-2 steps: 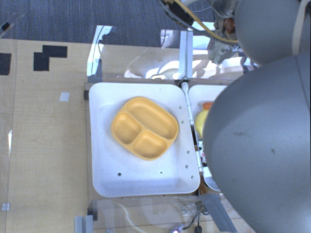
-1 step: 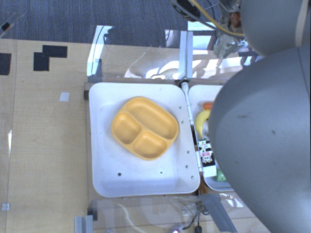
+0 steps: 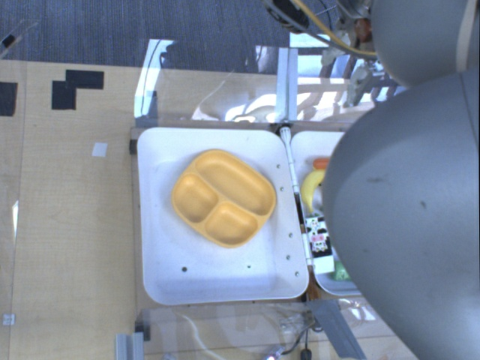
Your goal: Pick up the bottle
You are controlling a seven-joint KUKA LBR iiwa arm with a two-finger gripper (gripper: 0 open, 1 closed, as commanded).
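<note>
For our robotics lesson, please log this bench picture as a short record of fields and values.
left bin: holds a yellow plate with three compartments, near the middle
right bin: mostly covered by the arm
items in right bin: a yellow item, a small orange item, a black and white item, a green item, all partly hidden
bottle: cannot tell which item it is
arm: grey, large in the view, over the right bin
cable: yellow, at the top

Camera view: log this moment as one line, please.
arm: over right bin, covering most of it | bottle: cannot tell | left bin: yellow divided plate | grasp: none seen
</note>
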